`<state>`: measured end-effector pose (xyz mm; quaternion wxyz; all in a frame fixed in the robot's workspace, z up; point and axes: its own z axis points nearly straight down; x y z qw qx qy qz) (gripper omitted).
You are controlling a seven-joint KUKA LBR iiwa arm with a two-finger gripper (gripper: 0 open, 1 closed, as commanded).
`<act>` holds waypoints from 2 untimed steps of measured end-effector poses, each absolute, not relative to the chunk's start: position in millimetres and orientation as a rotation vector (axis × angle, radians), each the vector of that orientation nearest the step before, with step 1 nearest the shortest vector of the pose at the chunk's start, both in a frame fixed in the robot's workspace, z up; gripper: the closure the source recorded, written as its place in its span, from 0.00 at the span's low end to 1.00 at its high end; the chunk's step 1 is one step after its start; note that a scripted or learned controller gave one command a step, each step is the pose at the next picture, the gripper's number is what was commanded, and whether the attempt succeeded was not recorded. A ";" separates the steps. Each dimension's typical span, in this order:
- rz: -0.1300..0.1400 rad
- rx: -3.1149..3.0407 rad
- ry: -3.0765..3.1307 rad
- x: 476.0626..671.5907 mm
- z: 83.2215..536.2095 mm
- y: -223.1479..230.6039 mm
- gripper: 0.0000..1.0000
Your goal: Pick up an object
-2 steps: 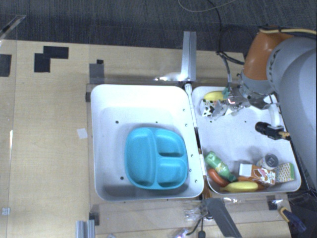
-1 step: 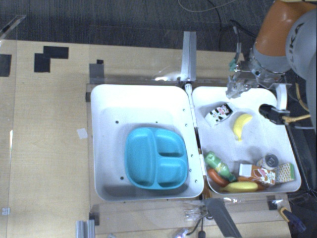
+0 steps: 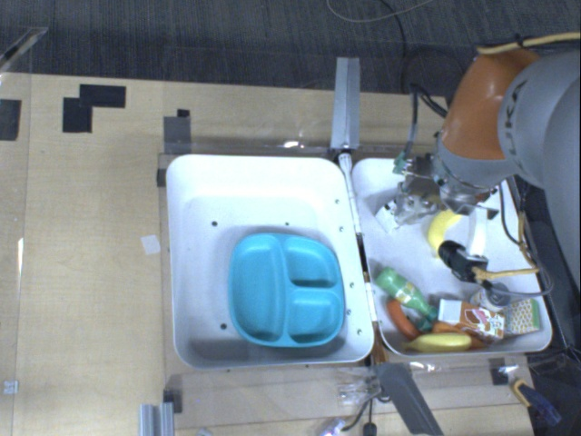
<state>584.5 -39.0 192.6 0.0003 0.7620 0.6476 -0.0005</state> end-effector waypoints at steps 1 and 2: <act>0.004 2.284 2.150 573.7 272.2 -95.2 1.00; -0.001 2.455 1.958 563.6 217.1 -143.3 1.00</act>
